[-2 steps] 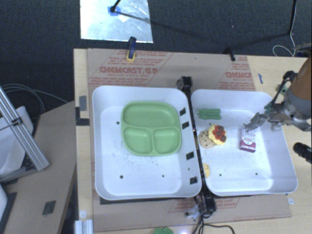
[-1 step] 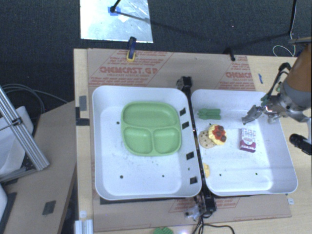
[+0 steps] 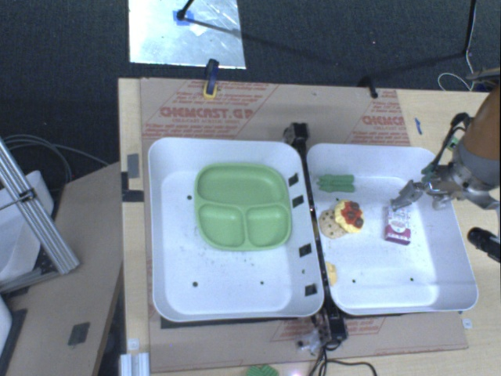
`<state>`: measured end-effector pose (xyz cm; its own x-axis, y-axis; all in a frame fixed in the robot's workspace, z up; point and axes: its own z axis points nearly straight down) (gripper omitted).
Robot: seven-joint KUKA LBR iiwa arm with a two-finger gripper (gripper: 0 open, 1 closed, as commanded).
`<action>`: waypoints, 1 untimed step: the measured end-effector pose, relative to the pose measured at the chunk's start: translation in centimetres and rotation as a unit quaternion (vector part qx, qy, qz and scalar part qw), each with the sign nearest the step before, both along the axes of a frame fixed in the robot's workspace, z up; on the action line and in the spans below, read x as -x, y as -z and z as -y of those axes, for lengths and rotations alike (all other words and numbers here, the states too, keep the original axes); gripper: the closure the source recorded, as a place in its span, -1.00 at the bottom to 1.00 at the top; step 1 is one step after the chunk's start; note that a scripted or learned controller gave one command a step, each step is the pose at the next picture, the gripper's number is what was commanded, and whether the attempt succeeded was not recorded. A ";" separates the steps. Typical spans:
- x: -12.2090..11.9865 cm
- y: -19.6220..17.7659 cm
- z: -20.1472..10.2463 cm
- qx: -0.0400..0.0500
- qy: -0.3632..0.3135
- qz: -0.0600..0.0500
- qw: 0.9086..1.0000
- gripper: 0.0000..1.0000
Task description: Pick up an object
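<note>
At the bottom of the frame, cables and a small green object poke out below the cardboard-covered tabletop [image 3: 258, 110], too cut off to identify. Just above, two shallow white bins sit side by side: the left bin [image 3: 168, 288] carries a green compartment plate [image 3: 241, 207] at its centre, while the right bin [image 3: 454, 288] holds the pickable things. A small yellowish scrap [image 3: 332, 272] lies at the right bin's lower left edge, hard to make out. Higher up, a round cracker [image 3: 330, 224] touches a yellow-and-red toy food piece [image 3: 349, 215], and a green bean-like piece [image 3: 336, 182] lies flat near the bin's upper left, its long axis running left to right. The likeliest target, a small pink-and-white packet [image 3: 398, 226], rests right of centre in the right bin, its long axis running roughly up and down the frame. The claw [image 3: 403, 198] hangs just above the packet's upper end, reaching in from the right on the grey arm [image 3: 477, 151]; the packet thus lies just below and slightly left of the tips. Whether the claw is spread or pressed together cannot be told at this angle, and nothing shows between its tips. At the top, a shiny metal sheet [image 3: 186, 22] lies on the dark floor.
</note>
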<state>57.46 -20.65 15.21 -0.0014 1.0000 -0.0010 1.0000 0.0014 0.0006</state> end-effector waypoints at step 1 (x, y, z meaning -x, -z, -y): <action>-2.6 -0.4 0.0 0.000 -0.002 0.002 1.000 -1.00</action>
<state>60.07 -20.60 15.61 -0.0049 1.0000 -0.0008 1.0000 0.0050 0.0045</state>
